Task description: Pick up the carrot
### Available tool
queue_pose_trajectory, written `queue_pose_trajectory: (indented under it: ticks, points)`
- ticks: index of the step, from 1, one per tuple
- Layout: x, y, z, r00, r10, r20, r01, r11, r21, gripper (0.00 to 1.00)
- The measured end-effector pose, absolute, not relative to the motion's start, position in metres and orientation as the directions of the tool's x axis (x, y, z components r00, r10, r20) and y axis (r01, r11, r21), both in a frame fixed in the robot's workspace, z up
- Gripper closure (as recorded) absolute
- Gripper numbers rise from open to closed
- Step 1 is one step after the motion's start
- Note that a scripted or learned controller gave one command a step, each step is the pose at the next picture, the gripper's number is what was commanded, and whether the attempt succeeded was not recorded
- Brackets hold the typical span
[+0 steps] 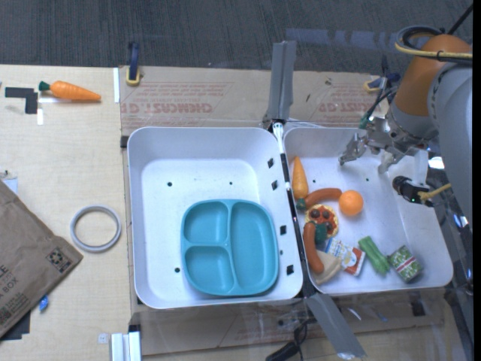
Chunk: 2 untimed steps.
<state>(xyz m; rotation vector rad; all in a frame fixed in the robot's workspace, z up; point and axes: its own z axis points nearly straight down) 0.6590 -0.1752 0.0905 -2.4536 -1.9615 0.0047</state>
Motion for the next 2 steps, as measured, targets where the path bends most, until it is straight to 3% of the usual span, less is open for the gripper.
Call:
queue_pose_trajectory:
  ticks: [1,2]
  points:
    - [0.5565,-0.1161,0.092,0.183,0.983,-0.001,0.983,-0.183,-0.005,0.0]
    - [0.5558,-0.1179,0.098,0.187,0.982,-0.002,0.982,-0.187,-0.01,1.0]
